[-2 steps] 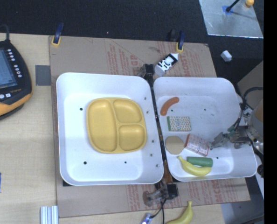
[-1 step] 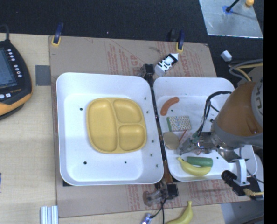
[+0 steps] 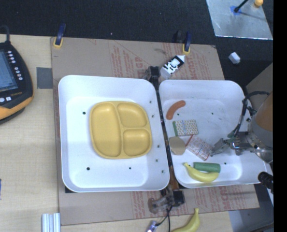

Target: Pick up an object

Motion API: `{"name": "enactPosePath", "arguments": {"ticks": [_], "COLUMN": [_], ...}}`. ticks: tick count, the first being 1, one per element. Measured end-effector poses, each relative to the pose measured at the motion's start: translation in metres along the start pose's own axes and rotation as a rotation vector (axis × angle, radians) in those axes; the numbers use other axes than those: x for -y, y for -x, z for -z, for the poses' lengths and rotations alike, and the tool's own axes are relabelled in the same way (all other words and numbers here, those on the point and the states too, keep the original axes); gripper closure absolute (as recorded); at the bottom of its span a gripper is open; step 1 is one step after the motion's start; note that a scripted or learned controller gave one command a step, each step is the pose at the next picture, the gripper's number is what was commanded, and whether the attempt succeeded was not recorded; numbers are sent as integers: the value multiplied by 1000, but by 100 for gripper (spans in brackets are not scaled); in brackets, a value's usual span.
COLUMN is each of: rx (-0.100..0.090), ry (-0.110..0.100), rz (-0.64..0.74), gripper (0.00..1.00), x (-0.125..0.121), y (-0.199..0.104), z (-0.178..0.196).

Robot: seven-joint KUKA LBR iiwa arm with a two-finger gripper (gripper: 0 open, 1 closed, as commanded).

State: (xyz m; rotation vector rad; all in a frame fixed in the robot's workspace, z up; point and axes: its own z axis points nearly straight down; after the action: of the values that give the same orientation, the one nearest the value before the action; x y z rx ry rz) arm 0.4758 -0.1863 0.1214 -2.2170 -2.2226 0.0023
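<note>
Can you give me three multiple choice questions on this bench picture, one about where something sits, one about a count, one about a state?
1. Where does the yellow divided plate lie?
A. in the left bin
B. in the right bin
C. on the cardboard outside both bins

2. How many compartments does the plate have?
A. two
B. three
C. five

3. How does the green cucumber lie relative to the banana in the right bin?
A. right beside it, along its upper edge
B. in the other bin
C. standing on end, far from it

Answers: 1 A, the plate fills the middle of the left bin. 2 B, one long and two smaller wells. 3 A, both lie flat together near the bin's front.
</note>
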Motion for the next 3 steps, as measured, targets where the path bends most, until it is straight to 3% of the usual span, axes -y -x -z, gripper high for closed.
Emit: {"name": "enactPosePath", "arguments": {"ticks": [1, 2, 3], "rx": [0, 4, 2], "ry": [0, 5, 7], "rz": [0, 3, 4], "gripper": [0, 0, 0], "x": [0, -49, -11], "y": [26, -2, -74], "z": [25, -27, -27]}}
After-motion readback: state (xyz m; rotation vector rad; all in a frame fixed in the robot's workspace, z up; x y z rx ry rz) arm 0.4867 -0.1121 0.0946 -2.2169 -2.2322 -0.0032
